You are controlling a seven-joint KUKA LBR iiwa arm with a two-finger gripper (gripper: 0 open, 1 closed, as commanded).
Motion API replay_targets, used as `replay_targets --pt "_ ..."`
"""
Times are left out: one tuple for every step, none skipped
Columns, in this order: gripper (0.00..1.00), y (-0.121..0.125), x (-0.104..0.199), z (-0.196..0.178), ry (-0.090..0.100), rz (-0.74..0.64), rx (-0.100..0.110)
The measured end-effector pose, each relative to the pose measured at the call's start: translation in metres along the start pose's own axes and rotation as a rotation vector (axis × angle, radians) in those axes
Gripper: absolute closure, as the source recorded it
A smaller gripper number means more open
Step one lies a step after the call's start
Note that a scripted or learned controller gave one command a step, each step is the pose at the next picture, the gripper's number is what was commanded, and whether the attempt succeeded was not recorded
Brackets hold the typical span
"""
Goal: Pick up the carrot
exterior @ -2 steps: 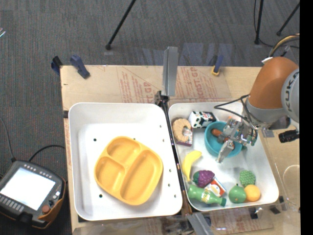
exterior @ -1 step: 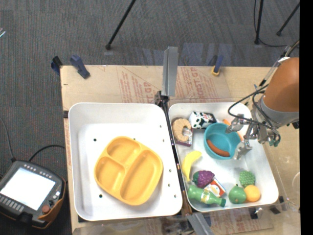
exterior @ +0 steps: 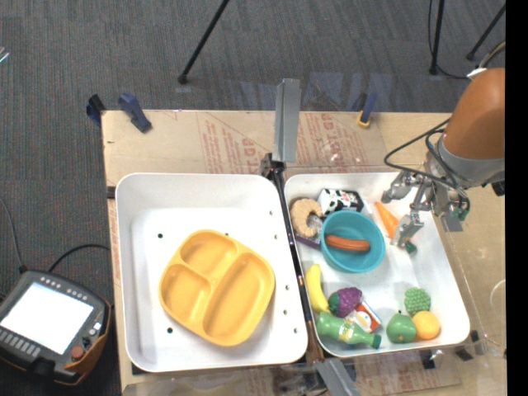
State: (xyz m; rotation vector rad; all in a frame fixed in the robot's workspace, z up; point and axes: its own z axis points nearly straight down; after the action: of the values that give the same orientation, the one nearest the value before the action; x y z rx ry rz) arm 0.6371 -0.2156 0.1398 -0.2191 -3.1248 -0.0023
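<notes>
The carrot (exterior: 385, 219) is a small orange wedge lying in the right bin (exterior: 452, 291), against the upper right side of a blue bowl (exterior: 353, 256). My gripper (exterior: 427, 226) hangs over the bin's right part, just right of the carrot and apart from it. It is open, and I see nothing between its fingers. One grey fingertip (exterior: 405, 236) reaches down close to the carrot's lower end.
The blue bowl holds a sausage (exterior: 347, 242). Around it lie a bagel (exterior: 306, 214), a cow-patterned carton (exterior: 341, 200), a banana (exterior: 314, 287), purple grapes (exterior: 346, 299), a green bottle (exterior: 346, 330) and several fruits at the front right. The left bin (exterior: 140, 221) holds a yellow divided plate (exterior: 217, 285).
</notes>
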Motion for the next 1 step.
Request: replay_targets --pt "0.0 0.0031 -0.0011 0.055 -0.006 0.062 -0.002"
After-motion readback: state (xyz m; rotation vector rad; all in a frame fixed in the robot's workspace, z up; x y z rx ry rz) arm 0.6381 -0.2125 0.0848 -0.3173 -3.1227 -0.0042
